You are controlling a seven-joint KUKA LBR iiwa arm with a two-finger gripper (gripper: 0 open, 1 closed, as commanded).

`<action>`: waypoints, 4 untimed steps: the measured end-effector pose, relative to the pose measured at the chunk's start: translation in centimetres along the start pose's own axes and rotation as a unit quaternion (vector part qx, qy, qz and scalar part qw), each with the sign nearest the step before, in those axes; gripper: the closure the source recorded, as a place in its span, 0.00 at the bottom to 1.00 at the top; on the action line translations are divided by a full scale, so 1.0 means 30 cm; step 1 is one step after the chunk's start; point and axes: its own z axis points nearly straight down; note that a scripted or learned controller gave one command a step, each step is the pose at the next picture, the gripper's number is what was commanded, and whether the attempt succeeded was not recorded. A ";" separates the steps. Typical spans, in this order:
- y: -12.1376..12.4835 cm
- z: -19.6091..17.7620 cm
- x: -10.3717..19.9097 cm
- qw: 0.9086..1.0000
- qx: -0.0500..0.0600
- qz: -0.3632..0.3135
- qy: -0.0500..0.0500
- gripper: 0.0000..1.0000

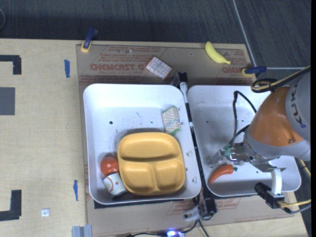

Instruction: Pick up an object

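Camera view: end effector (228,157) low in right bin (207,102), just above orange pepper-like object (222,172) at bin's 7 o'clock. Finger opening, any hold: cannot tell, wrist blocks it. Risk: object hugs near wall, fingers probably strike rim or push it aside.

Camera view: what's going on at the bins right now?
The KUKA arm is reaching into the right bin, with its gripper low near the front of it, just above an orange chili-like object. Nothing is visibly held. The left bin has a yellow sectioned tray, a small patterned packet and an orange-and-white toy. Outside the bins, a banana and a small card lie on the cardboard behind them.
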 end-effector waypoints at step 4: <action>0.000 0.001 -0.011 1.000 0.000 0.000 0.000 0.00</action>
